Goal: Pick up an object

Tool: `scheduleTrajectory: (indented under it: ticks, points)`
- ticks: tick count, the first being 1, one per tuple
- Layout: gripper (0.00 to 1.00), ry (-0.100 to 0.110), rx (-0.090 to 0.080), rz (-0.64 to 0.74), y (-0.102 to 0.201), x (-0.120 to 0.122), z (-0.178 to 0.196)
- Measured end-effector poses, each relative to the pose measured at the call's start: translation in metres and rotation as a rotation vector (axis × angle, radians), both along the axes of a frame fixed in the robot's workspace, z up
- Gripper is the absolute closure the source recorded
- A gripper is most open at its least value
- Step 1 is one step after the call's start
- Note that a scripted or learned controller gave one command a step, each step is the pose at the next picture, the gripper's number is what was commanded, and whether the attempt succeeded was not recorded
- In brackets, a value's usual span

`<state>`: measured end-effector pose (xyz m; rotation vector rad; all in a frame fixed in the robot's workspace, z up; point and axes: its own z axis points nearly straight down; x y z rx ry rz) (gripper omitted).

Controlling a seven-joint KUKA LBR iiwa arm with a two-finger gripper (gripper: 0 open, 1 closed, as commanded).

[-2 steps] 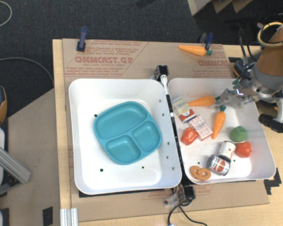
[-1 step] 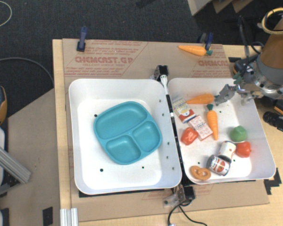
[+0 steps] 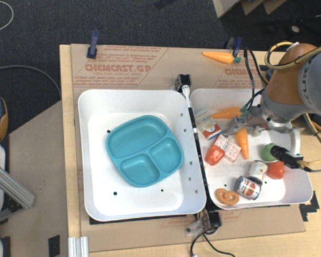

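Observation:
My gripper (image 3: 239, 125) hangs low over the back middle of the right bin (image 3: 297, 194), the arm coming in from the right. Just behind it lies an orange carrot (image 3: 226, 113), and a second carrot (image 3: 242, 143) lies right in front of it. To its left is a small red and white carton (image 3: 207, 126). A checked packet (image 3: 228, 148) and a red pepper (image 3: 214, 155) sit a little nearer the front. I cannot make out anything held.
The right bin also holds a can (image 3: 250, 186), a red tomato (image 3: 276, 169), a green item (image 3: 267, 152) and a brown pretzel (image 3: 227, 196). A blue divided plate (image 3: 144, 150) lies in the left bin (image 3: 91, 159). Another carrot (image 3: 218, 57) rests on the board behind.

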<state>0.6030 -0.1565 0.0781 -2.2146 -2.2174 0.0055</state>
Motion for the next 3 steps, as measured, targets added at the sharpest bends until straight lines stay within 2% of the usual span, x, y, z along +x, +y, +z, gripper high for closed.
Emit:
scheduleTrajectory:
  ticks: [1, 2, 3]
  points:
    - [1.0, -0.011, -0.004, -0.002, -0.002, 0.002, 0.018]
    - [1.0, -0.007, -0.004, 0.0, 0.065, -0.061, 0.007]
    - [1.0, -0.019, 0.0, 0.006, 0.125, -0.065, 0.113]
